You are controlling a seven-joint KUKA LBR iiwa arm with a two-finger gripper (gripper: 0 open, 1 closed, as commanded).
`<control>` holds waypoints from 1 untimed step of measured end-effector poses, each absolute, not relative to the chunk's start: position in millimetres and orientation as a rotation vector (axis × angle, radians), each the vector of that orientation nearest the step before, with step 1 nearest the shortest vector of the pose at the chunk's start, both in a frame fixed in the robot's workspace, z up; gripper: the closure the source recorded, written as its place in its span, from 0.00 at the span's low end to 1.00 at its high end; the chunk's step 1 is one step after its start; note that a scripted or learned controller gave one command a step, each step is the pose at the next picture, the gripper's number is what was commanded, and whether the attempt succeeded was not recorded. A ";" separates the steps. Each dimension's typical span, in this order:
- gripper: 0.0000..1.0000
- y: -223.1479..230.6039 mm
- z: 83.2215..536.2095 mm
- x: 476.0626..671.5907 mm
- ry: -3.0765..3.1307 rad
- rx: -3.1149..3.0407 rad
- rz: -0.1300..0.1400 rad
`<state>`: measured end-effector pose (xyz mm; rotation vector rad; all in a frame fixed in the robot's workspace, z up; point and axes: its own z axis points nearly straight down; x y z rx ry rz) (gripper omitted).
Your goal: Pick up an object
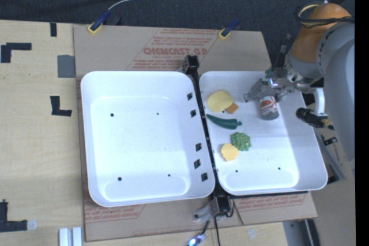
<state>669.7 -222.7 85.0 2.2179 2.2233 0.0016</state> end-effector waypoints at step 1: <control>0.00 -222.6 85.4 669.3 2.224 2.216 -0.001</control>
